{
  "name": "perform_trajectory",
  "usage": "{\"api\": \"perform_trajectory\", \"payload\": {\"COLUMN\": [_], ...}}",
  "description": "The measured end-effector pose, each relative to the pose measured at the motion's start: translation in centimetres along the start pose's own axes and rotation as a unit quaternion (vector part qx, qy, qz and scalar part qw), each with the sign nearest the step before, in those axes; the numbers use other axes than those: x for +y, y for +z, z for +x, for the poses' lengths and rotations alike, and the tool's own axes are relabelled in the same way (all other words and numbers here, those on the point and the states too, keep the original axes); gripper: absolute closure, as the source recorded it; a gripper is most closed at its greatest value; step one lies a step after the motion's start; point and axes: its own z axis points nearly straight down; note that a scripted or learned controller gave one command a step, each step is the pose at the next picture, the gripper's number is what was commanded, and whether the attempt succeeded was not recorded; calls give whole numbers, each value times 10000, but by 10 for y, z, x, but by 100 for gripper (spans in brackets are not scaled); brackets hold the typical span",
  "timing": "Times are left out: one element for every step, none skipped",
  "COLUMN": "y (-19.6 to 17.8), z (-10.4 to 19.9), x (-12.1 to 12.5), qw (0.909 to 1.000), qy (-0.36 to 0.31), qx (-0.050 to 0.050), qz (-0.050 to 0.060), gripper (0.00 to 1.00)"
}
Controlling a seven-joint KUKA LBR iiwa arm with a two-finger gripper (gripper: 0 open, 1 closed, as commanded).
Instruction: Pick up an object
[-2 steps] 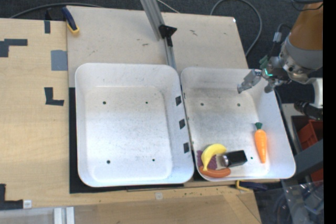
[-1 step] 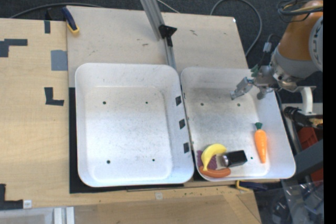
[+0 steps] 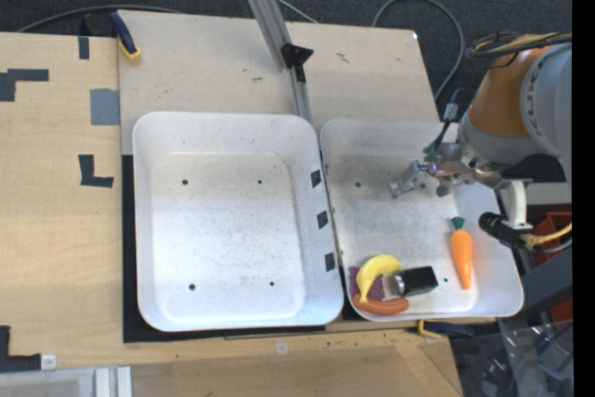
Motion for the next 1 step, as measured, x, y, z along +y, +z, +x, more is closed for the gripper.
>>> {"api": "perform_trajectory", "payload": {"y": [27], "z": [1], "x": [0], "qw": [10000], "qy": [0], "qx": [-11], "qz": [-27], "gripper": [0]}}
